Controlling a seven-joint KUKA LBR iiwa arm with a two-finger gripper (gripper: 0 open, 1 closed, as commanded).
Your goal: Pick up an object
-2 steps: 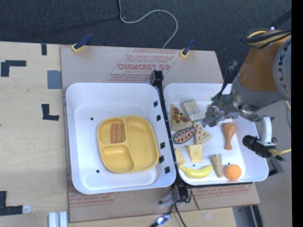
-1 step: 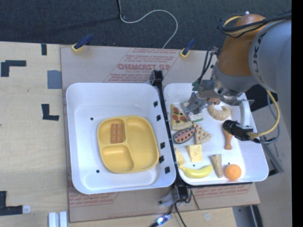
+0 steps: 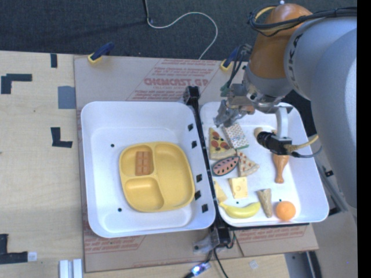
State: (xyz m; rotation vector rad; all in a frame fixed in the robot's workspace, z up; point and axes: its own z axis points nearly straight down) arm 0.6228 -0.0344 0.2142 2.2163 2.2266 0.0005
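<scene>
Cardboard sheeting covers the bench [image 3: 35, 155], and on it you have two shallow white bins side by side, seen from above at a slant.

Your target can be any toy in the right bin [image 3: 307, 213], which is crowded. A pizza slice [image 3: 218, 143] lies at its upper left, with a grey waffle piece [image 3: 236, 135] just beside it. Below them sit an oval steak [image 3: 225, 166], a cracker wedge [image 3: 248, 165] and a cheese cube [image 3: 238, 186]. Along the bottom edge lie a banana [image 3: 240, 211], a cone [image 3: 265, 202] and an orange [image 3: 284, 211]. A drumstick [image 3: 280, 165] lies toward the right.

Your gripper [image 3: 227, 116] hangs at the bin's top left, just above the pizza slice and waffle piece. It looks placed to come down on one of these. You cannot tell how far its fingers are parted, and nothing shows between them.

The left bin [image 3: 93, 126] holds a yellow divided tray [image 3: 179, 178] with a brown bar [image 3: 143, 161] in its top compartment, well apart from the arm.

Beyond the cardboard lies dark carpet [image 3: 69, 10], crossed by a white cable [image 3: 179, 21]. Blue-and-yellow clamps [image 3: 99, 52] pin the sheet's far corners.
</scene>
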